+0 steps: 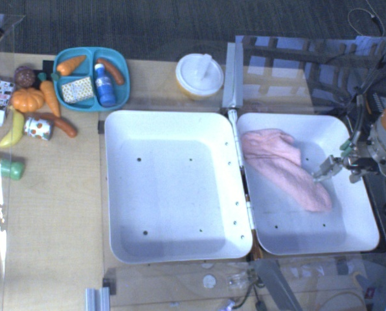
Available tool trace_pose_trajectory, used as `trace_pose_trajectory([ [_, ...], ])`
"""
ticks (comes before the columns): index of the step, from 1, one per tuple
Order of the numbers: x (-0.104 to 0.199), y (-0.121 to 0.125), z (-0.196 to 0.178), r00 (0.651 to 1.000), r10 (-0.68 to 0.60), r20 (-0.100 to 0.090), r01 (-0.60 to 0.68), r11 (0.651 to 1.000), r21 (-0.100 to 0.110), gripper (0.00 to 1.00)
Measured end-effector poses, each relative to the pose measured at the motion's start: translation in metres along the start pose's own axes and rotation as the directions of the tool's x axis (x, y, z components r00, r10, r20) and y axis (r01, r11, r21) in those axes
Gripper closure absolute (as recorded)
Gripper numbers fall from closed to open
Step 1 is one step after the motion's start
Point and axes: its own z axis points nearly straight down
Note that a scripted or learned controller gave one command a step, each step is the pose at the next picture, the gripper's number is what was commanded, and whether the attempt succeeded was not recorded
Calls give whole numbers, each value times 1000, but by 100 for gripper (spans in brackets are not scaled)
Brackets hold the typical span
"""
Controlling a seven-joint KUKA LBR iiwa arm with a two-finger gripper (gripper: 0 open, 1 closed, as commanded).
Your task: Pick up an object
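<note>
Pink cloth [285,167] (soft, crumpled), right bin [348,235]

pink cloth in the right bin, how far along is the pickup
Done: the arm has reached the right bin, and its tool sits at the pink cloth's edge. In hand: nothing visibly lifted; the cloth lies flat on the bin floor. Left: grasp and raise it.
</note>
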Motion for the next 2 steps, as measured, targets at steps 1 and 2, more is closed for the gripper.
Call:
trace_pose_trajectory([
  [1, -28, 20, 151, 1000, -7, 2, 7, 1000, -8, 0],
  [2, -3, -8, 154, 939, -343, 11, 343, 939, -17, 0],
])
